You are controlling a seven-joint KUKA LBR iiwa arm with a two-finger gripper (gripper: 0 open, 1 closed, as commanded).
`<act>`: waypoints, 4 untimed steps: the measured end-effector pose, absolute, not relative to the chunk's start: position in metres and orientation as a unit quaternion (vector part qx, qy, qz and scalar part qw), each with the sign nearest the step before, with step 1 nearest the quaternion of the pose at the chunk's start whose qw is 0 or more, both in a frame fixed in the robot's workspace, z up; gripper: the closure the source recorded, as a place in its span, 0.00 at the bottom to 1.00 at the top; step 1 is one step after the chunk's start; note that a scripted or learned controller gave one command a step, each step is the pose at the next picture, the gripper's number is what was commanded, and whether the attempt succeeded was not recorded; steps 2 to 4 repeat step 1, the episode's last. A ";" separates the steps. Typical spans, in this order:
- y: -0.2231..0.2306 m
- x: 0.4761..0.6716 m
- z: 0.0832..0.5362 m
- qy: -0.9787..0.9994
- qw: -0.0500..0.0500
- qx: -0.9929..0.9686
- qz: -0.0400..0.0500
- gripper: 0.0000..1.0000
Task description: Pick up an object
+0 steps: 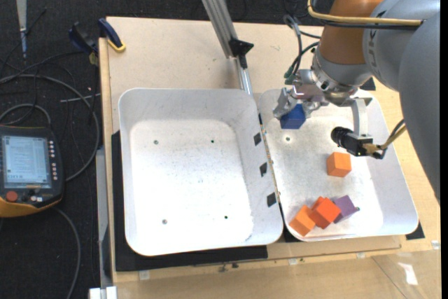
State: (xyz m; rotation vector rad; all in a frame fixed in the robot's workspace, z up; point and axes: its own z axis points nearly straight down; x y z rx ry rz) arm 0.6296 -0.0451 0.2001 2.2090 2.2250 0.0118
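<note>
The bench [175, 45] is a flat panel of pale, wood-toned board carrying two shallow white bins with rounded corners and raised rims, set side by side. The left bin [140, 105] has a smooth floor speckled with fine dark marks. The right bin [392, 217] holds the loose objects. The grey arm [409, 31], with its glossy orange band [353, 14], reaches in over the far right corner of the bench. The jaws [295, 105] are metallic and sit above the far left corner of the right bin; they are clenched on a small blue block [293, 116], which shows between them with its lower faces exposed. An orange cube [339, 164] with crisp edges lies near the middle of the right bin, apart from the other pieces. At the near edge of the same bin three blocks cluster in contact: an orange block [303, 220], a darker orange-red block [325, 211] and a purple block [344, 206]. A slender ribbed metal rail [213, 0] crosses the far edge of the bench at a slant.
</note>
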 end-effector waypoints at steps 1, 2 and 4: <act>0.032 0.627 0.195 0.710 -0.001 0.704 0.001 1.00; 0.032 0.627 0.195 0.710 -0.001 0.704 0.001 1.00; 0.032 0.627 0.195 0.710 -0.001 0.704 0.001 1.00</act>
